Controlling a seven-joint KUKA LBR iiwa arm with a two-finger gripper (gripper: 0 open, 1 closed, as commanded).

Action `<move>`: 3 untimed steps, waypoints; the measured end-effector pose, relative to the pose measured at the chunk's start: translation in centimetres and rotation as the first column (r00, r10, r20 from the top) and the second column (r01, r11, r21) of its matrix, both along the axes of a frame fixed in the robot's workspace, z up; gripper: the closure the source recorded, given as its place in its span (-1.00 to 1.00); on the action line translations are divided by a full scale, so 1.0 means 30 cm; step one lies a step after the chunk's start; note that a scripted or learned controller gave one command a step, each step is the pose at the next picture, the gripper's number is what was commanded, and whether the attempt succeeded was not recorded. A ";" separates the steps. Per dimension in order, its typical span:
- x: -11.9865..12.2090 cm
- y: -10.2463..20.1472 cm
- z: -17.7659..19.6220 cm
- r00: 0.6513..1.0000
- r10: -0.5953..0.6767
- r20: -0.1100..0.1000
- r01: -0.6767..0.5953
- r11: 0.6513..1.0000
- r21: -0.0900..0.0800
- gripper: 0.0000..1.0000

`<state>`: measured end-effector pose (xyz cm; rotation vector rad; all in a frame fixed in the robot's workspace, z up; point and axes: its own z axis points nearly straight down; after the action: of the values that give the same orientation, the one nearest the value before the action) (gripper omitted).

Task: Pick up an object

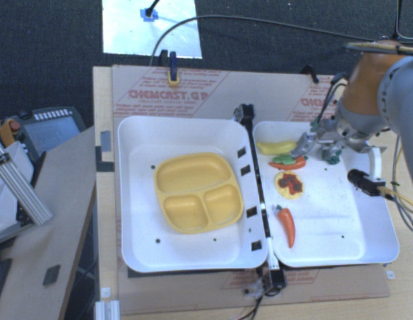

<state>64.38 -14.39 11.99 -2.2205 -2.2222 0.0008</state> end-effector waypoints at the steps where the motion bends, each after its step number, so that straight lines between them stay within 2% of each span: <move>1: 0.005 0.002 -0.117 1.000 0.001 0.004 -0.001 1.000 -0.001 -1.00; 2: 0.007 0.002 -0.079 1.000 0.001 0.006 -0.001 1.000 -0.001 1.00; 3: 0.041 -0.006 0.125 1.000 0.003 0.009 -0.003 1.000 -0.002 1.00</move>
<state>65.61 -14.56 15.74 -2.2223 -2.2308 -0.0072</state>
